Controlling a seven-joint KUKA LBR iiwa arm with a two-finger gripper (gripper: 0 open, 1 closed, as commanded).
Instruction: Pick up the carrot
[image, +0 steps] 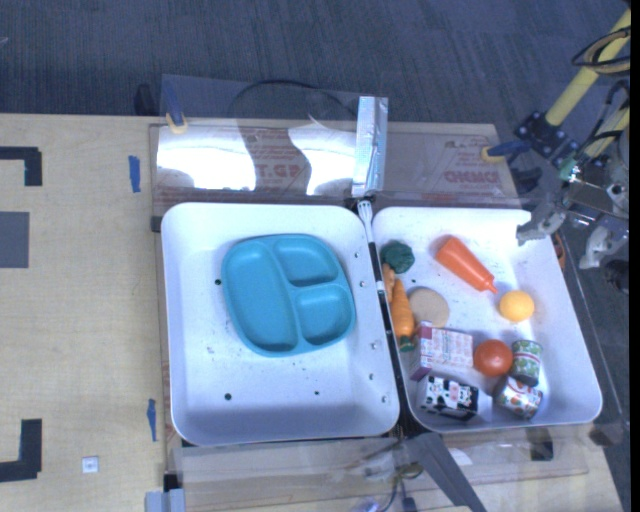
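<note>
We saw the carrot (464, 263) lying in the right bin (572, 330), near its back wall. The end effector (560, 218) hovered at that bin's far right corner; we could not tell its state.

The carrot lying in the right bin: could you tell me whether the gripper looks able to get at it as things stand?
Probably yes. The carrot lies apart from the other items with nothing on top of it, and the gripper sits at the right bin's far corner close by.
</note>
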